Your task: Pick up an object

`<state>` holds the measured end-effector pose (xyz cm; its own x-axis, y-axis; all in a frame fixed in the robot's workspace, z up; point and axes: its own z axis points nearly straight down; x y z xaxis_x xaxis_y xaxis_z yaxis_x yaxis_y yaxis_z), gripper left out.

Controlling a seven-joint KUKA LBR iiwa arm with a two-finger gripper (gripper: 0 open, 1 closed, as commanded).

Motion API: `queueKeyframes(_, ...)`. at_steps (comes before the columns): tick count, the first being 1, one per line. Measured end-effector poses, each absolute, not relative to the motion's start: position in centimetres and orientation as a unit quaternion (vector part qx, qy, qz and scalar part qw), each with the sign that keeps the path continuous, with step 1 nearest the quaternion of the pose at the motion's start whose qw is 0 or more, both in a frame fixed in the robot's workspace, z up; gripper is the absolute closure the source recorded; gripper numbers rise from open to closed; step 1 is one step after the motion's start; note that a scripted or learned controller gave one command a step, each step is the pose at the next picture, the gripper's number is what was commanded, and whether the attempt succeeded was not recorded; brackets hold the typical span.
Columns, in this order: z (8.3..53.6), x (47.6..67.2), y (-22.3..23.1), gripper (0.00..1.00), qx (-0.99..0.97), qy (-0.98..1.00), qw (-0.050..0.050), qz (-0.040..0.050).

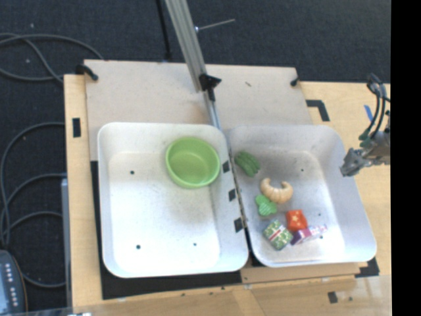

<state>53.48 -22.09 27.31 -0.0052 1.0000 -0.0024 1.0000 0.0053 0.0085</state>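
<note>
The right bin point(329, 143) holds several small objects: a green oval piece point(247, 164) near its left wall, a tan curved piece point(276, 191), a small green piece point(266, 207), a red block point(296, 220), a green patterned block point(277, 234) and a small purple-white piece point(309, 233). A light green bowl point(192, 162) sits upright at the top of the left bin point(131, 242). My gripper point(355, 160) hangs at the right bin's right rim, apart from all the objects.
A slanted aluminium post point(187, 35) rises from the back of the bench, ending at a black clamp between the bins. Cables lie on the dark floor at the left. Wires trail at the right edge by the arm.
</note>
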Motion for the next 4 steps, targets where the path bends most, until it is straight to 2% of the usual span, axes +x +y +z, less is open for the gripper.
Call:
queueKeyframes(1,27.9,54.4,-16.2,1.0,0.704,0.711,0.001,0.0017)
queueKeyframes(3,26.0,55.0,-6.8,1.0,0.705,0.709,0.001,-0.0001)
queueKeyframes(4,26.6,56.2,-1.7,1.0,0.704,0.71,0.0,0.0012)
